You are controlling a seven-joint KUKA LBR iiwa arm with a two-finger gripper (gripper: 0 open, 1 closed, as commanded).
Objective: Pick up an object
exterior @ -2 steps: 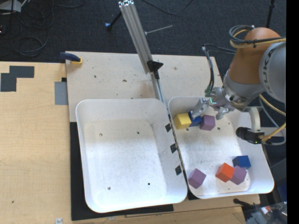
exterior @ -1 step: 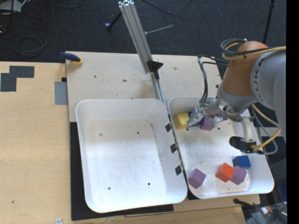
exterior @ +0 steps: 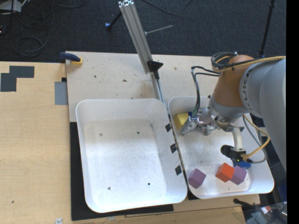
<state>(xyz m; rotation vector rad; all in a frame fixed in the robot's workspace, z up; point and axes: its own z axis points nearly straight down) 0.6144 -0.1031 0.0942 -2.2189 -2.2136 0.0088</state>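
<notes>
Near the right bin's (exterior: pixel 261 183) front edge lie a purple block (exterior: pixel 196 178), an orange block (exterior: pixel 225 172) and another purple block (exterior: pixel 238 175). Farther back, the arm (exterior: pixel 243 90) angles down; its gripper (exterior: pixel 190 122) touches the yellow block (exterior: pixel 181 120) at the left wall, finger state indeterminable.

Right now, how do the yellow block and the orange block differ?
Colour: the yellow block is pale yellow, the orange block a strong red-orange.
Place: the yellow block sits at the far left of the right bin, the orange block near its front edge.
Neighbours: the yellow block lies right beside the gripper; the orange block sits against a purple block.
Shared: both are small blocks in the right bin.
</notes>
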